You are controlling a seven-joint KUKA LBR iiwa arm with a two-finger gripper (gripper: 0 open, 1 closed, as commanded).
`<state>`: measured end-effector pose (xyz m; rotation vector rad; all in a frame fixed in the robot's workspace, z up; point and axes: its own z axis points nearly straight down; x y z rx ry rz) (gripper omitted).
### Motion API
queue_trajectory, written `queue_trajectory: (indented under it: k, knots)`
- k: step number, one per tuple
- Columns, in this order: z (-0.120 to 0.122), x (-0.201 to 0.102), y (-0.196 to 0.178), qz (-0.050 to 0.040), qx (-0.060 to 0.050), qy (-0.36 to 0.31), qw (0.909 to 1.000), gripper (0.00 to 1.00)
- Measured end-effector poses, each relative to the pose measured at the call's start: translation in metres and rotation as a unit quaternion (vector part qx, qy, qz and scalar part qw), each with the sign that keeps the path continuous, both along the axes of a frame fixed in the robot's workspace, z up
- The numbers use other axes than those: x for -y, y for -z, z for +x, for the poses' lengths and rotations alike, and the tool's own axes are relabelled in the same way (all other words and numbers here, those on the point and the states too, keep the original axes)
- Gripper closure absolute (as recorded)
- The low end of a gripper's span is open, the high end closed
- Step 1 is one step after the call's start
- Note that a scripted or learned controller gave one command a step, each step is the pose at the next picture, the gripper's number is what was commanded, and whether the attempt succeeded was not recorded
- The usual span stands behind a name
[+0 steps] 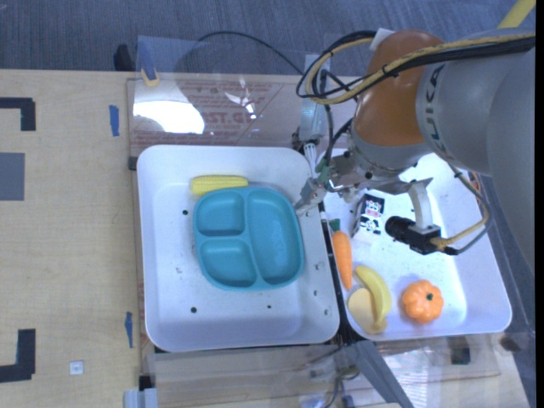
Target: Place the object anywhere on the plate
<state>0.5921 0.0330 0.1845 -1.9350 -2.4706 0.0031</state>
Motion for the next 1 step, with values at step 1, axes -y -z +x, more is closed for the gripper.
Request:
queue_trajectory:
  k: [1]
  knots:
    - [0.0455,-0.0580,-0.0004,-0.0001,0.005,-0.119,0.9929,0.00]
